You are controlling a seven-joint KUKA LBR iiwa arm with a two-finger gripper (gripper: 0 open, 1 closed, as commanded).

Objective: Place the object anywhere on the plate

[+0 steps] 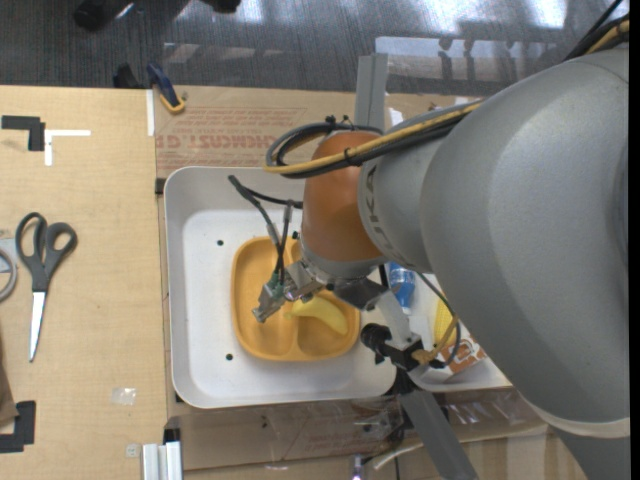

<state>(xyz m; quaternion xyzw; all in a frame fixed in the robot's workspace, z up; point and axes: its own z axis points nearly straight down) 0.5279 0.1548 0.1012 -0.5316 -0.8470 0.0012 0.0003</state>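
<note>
A yellow banana-shaped object [322,312] lies on the orange divided plastic plate [262,340], so placement looks done. The pincer [272,298] hovers over the plate; whether it has opened cannot be told.

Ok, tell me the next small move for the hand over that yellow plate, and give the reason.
Probably a short lift straight up. The hand sits low over the yellow plate in the white bin, and a yellow object already appears to lie on the plate just beside it. Whether the fingers have let go is unclear from this angle, so rise slowly and check that the object stays put.
</note>
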